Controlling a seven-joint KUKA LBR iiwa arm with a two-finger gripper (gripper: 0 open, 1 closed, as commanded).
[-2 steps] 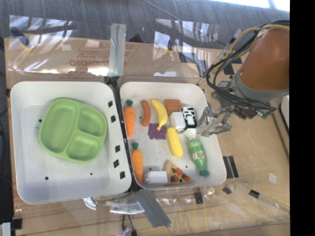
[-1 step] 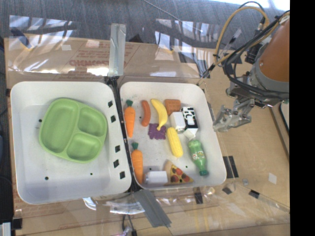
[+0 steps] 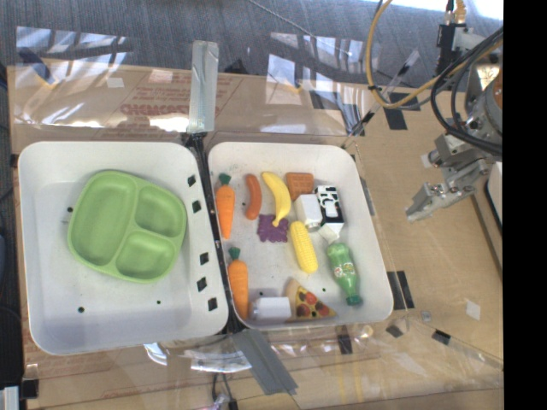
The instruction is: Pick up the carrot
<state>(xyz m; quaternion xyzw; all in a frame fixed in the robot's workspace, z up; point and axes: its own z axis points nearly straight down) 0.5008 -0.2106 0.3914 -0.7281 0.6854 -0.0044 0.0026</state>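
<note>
Two shallow white bins sit side by side on a brown table, seen from above at a slant; the left bin holds a green divided plate near its middle; the right bin, at the centre of the frame, holds a scatter of toy foods; two carrots lie along its left wall, one carrot in the upper left of the bin with its green top pointing up the frame, and a second carrot below it at the lower left; to their right lie a red sausage, a yellow banana, a corn cob, a green bottle and a pizza slice; the gripper hangs at the right of the frame, over bare table, well apart from both carrots; its grey fingers look slightly spread, with nothing between them.
</note>
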